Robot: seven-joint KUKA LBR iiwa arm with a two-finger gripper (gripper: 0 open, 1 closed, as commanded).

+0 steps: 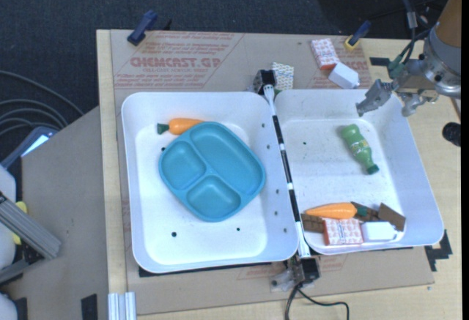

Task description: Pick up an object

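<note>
The arm enters from the right edge of the camera view, near the top. Its wrist is a pale grey, rounded housing, cut off by the frame. From it the gripper reaches leftward and a little downward — two grey metal fingers, one at the left tip, the other hanging just below the wrist. The fingers stand apart, with a clear gap and nothing between them. Dark cables run up from the wrist.

blue clamps and a small box sit on the bench.
</note>
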